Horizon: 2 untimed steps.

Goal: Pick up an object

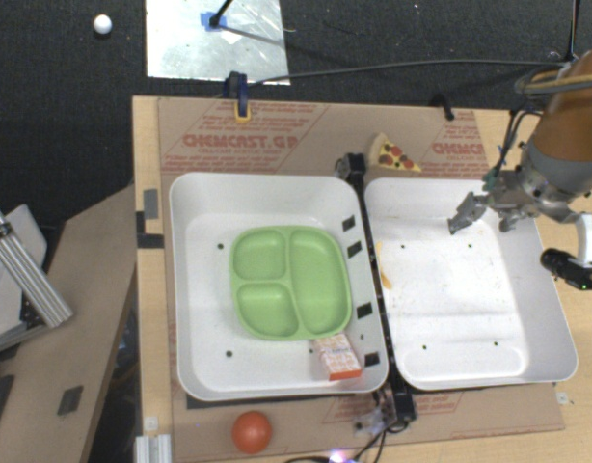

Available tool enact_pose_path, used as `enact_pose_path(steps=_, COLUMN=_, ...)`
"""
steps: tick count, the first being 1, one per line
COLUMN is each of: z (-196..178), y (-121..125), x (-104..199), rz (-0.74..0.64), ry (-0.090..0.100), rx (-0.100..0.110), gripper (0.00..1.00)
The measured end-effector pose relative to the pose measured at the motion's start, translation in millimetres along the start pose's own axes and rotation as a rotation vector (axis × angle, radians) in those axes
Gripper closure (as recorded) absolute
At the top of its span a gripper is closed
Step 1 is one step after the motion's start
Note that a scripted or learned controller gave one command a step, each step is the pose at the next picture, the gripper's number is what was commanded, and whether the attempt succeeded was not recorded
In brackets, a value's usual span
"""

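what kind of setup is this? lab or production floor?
Likely a research lab's robot grasping bench: a grey arm over two white bins, and toy props such as a green divided plate and pizza slice.

Robotics laboratory: black backdrop cloth (45, 95), paper-masked tabletop (277, 133), clamp (238, 95) at twelve o'clock, aluminium framing (26, 268) at nine o'clock, two white bins (277, 186).

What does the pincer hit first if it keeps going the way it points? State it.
Probably the bare floor of the right bin. The pincer hangs over that bin's upper part, pointing down and to the picture's left, and nothing lies beneath its tip. Its height above the floor is unclear from one slanted view.
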<state>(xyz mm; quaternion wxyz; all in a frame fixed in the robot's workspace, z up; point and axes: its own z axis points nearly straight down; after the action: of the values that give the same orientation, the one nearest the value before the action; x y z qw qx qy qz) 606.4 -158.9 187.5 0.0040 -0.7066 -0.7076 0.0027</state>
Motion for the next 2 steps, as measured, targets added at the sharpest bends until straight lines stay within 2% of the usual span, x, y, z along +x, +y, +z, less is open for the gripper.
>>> enact_pose_path(steps=1, z=-6.0, y=2.8, x=0.2, rz=-0.002, ry=-0.002, rx=-0.011, gripper=0.00)
enact_pose_path(steps=2, z=52.1, y=-3.3, x=-5.7, rz=0.000, ry=-0.002, rx=-0.006, gripper=0.00)
